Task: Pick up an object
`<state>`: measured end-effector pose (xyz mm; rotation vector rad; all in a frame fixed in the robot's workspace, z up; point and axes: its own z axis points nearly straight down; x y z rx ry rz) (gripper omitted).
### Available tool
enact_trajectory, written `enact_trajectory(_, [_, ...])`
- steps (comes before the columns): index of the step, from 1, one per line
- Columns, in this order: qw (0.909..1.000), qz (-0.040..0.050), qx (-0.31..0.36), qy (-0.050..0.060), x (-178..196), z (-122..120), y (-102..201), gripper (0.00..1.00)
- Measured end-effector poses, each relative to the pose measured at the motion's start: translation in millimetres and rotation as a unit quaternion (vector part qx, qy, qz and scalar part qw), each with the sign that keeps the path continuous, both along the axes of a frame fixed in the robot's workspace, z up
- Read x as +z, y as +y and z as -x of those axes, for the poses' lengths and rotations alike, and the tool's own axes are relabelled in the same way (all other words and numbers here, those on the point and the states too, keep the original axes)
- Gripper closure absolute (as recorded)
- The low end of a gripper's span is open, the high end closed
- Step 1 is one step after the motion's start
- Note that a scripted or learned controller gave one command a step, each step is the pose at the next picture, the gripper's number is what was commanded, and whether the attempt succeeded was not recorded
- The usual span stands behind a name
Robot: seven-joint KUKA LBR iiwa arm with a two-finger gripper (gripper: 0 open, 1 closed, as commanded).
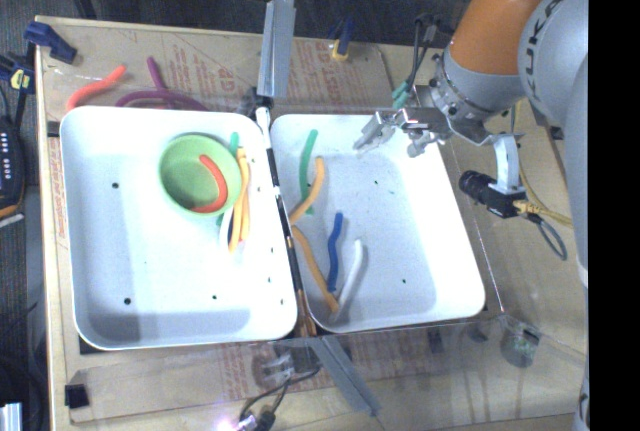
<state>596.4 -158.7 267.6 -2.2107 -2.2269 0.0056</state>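
My gripper hangs over the back edge of the right bin, open, with nothing between its fingers. Below and to its left in that bin lie a green strip, an orange strip, a blue strip, a white strip and a long orange strip along the left wall. The left bin holds a green bowl with a red strip curled in it, and yellow and orange strips beside the bowl.
On the bench behind the left bin lie an orange strip and a purple strip. A grey metal bar stands at the back between the bins. Blue clamps grip the bench's back edge.
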Motion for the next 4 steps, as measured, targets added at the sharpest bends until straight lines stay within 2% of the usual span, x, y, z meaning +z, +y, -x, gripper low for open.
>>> enact_trajectory(1, [1.0000,0.0003,0.001,0.000,-91,-19,24,0.00])
enact_trajectory(2, [1.0000,0.0032,-0.009,-0.002,-176,-27,45,0.00])
enact_trajectory(3, [1.0000,0.0026,-0.007,0.001,-167,-27,46,1.00])
enact_trajectory(4, [0.9865,-0.0001,0.164,-0.002,-75,-60,71,1.00])
